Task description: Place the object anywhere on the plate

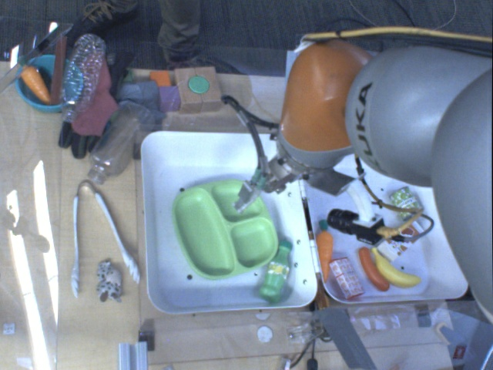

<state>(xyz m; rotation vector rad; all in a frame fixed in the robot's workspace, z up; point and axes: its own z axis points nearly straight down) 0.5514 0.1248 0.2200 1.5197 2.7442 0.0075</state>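
Two white bins are seen side by side on the wooden bench [46,230], and the green divided plate [208,230] is laid in the left bin [158,168]. Right now the gripper [248,195] is held low over the plate's far right compartment, though whether it is open or closed cannot be told from this angle. A green bottle [275,278] is found just beside the plate's near right corner, perhaps touching its rim.

Your big grey arm [431,106] hides the far half of the right shallow white bin [443,272]; gripper [250,195] blurred. You can't read the small green-white packet [404,199].
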